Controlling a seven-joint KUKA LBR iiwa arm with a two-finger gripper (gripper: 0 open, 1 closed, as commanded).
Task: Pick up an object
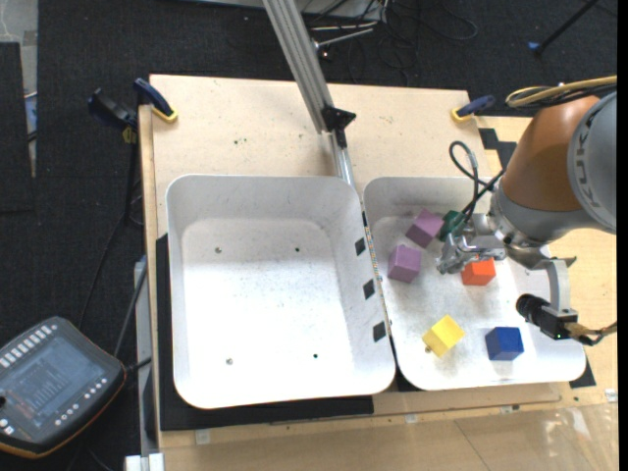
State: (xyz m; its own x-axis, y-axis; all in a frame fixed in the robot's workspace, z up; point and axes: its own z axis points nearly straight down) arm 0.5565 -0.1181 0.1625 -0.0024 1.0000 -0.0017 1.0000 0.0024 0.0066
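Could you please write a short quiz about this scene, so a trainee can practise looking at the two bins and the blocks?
1. True or false: all the blocks lie in the right bin.
2. Which block lies closest to the gripper? A) blue block B) orange block C) yellow block
3. How many purple blocks are there, and where do they lie relative to the gripper?

Key:
1. True; the left bin shows only small dark specks.
2. B.
3. Two: upper purple block and lower purple block, both toward the left bin from the gripper.
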